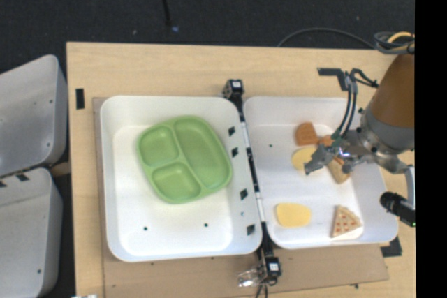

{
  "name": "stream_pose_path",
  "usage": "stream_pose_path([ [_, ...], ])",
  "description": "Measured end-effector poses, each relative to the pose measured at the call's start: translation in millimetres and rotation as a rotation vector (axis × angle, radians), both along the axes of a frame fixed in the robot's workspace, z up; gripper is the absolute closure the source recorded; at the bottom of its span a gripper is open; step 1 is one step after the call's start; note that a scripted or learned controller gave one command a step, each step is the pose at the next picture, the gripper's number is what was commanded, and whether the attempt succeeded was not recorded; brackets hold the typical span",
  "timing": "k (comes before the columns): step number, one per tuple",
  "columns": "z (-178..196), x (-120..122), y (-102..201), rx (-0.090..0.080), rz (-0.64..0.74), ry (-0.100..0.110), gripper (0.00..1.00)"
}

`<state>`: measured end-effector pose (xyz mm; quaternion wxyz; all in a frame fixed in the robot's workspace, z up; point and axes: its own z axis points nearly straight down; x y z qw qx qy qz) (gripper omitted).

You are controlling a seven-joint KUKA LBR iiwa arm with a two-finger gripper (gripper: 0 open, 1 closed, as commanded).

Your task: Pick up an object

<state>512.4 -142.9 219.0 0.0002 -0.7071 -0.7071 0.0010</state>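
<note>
- The pincer [327, 157] sits low in the right bin [279, 122], among a brown piece [305, 133], a pale yellow piece [301, 160] and a tan piece [340, 172].
- I cannot tell whether it is apart or together; nothing looks lifted, so the pick seems not yet done.
- A yellow slab [292, 214] and a pizza wedge [345, 222] lie toward the table's front edge, with open floor around them.
- The green tray [184, 159] is in the left bin.

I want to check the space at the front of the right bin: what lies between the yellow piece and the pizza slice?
Nothing. In the camera view, bare white bin floor separates the yellow piece from the pizza slice.
</note>
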Motion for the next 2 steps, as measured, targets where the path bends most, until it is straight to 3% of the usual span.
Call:
stream_pose_path([
  [2,-96,9,-5,0.0,-0.003,0.001,0.0],
])
